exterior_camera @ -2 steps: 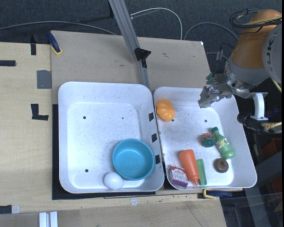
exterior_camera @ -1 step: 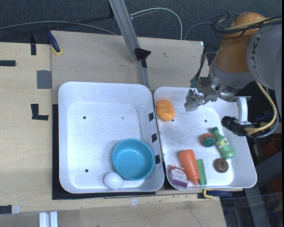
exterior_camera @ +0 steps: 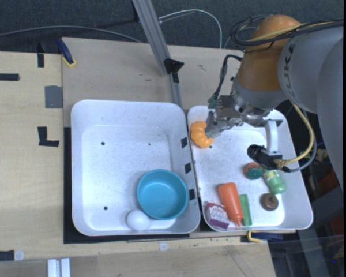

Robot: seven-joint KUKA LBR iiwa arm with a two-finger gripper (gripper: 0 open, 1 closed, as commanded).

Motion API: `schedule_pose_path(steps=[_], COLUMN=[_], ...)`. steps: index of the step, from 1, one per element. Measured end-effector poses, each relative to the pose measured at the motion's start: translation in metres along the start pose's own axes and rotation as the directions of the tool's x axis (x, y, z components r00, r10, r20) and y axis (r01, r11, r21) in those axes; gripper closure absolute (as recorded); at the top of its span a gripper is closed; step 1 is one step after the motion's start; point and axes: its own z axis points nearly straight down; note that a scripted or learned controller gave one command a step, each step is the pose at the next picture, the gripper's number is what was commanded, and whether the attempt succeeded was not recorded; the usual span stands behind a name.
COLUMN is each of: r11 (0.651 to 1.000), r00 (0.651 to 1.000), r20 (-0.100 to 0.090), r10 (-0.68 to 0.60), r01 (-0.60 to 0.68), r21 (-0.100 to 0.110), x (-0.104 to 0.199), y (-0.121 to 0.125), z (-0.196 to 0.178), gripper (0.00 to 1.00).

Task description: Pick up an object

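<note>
My gripper (exterior_camera: 212, 128) hangs over the far left part of the right bin (exterior_camera: 297, 212), right beside a small orange pumpkin-like object (exterior_camera: 199, 135) at the bin's left wall. The object touches or sits just left of the gripper's tip; whether it is between the fingers is hidden by the wrist. Nearer the front of the same bin lie an orange carrot-shaped piece (exterior_camera: 230, 201), a green flat stick (exterior_camera: 245, 209), a purple-and-white packet (exterior_camera: 216, 214), a brown ring (exterior_camera: 269, 201), a green bottle-like item (exterior_camera: 274, 182) and a small red-and-teal object (exterior_camera: 252, 171).
The left bin (exterior_camera: 104, 126) holds a blue bowl (exterior_camera: 161, 193) and a white ball (exterior_camera: 138, 219) near its front edge. A grey slanted pole (exterior_camera: 155, 33) crosses the back of the bench. Cables loop above the arm.
</note>
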Motion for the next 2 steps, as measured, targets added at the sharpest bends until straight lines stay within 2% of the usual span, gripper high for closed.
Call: schedule_pose_path(steps=[2], r11=[1.000], r00=[1.000], r20=[0.002], r10=[0.004], r01=[-0.004], r21=[0.000], x=[0.091], y=[0.017], z=[-0.003], gripper=[1.00])
